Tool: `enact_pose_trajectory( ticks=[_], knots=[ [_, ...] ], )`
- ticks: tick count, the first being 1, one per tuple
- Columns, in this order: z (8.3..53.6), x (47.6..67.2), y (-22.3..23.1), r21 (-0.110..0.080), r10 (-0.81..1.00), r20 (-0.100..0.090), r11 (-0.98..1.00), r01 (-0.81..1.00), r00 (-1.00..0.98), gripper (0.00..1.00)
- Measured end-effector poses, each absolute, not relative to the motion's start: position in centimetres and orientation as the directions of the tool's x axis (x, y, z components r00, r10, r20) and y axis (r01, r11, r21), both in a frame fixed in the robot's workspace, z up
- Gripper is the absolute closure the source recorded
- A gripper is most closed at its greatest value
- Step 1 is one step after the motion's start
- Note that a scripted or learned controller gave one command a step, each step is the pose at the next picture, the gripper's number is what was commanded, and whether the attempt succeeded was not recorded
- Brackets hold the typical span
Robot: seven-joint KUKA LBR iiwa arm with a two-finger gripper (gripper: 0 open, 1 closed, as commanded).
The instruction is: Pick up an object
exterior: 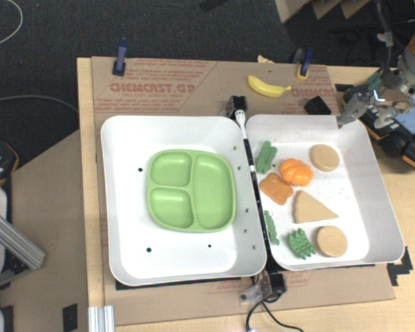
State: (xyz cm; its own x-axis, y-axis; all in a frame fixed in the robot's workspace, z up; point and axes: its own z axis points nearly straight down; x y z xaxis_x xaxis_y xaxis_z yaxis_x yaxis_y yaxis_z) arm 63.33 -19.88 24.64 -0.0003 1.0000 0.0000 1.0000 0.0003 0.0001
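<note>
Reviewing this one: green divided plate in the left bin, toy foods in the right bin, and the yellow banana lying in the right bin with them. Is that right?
Not quite. The banana is not in the right bin; it lies on the brown board behind it, as the camera view shows. The green divided plate is in the left bin, and the other toy foods are in the right bin.

Bright, even overhead light. Mild glare on white bins (124,254). Soft short shadows under toys. Slightly soft focus overall, dim dark floor (90,12) at top.
</note>
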Motion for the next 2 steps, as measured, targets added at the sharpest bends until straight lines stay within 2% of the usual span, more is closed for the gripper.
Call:
enact_pose_trajectory(
  ticks=[1, 2],
  knots=[
    [38.3, 56.3, -11.7, 0.016, 1.000, 0.000, 0.009, 1.000, -0.009, 0.00],
    [53.6, 53.7, -4.8, 0.023, 1.000, 0.001, 0.009, 1.000, -0.009, 0.00]
  ],
)
